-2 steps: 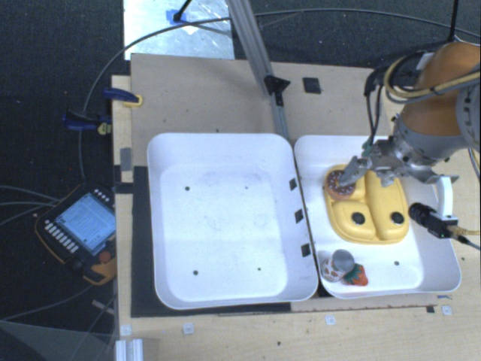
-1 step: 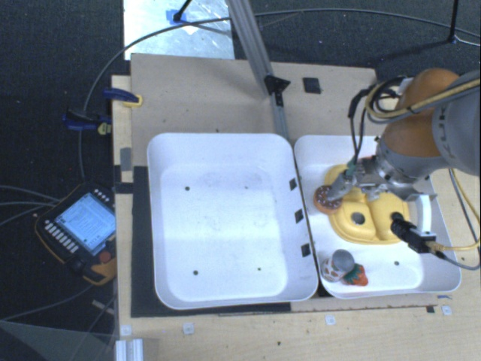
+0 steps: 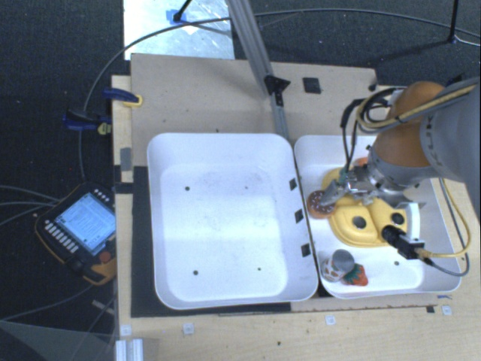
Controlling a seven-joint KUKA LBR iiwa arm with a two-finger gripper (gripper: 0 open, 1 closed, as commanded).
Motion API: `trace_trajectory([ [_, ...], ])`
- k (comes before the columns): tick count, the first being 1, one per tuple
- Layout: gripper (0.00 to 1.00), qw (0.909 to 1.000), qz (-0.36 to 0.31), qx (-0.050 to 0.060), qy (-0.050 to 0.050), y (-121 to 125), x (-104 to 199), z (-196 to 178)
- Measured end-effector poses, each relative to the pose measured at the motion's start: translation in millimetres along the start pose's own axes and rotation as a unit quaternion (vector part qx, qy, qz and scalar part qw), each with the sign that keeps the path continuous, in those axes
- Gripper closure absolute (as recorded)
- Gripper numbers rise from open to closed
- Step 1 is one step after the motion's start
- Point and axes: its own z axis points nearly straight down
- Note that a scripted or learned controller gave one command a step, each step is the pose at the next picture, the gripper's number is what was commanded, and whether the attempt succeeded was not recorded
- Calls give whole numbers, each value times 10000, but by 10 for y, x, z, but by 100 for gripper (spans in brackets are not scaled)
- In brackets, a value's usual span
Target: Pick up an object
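A tan bench (image 3: 225,96) carries two shallow white bins. In the right-hand bin (image 3: 432,273), the gripper (image 3: 338,190) hangs over a yellow plastic toy (image 3: 361,224). At its nine o'clock lies a brown sprinkled doughnut (image 3: 322,204); finger state can't be told.

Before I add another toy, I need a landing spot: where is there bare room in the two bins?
The left bin offers bare floor from wall to wall. The right bin is crowded: the yellow toy, the sprinkled doughnut beside it, and a grey and orange toy near the front wall, with the arm above. A bare strip remains along its right front.
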Motion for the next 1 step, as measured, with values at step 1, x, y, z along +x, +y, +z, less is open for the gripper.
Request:
trace_trajectory([
  [1, 100, 10000, -18, -33, 20, 29, 28, -123],
])
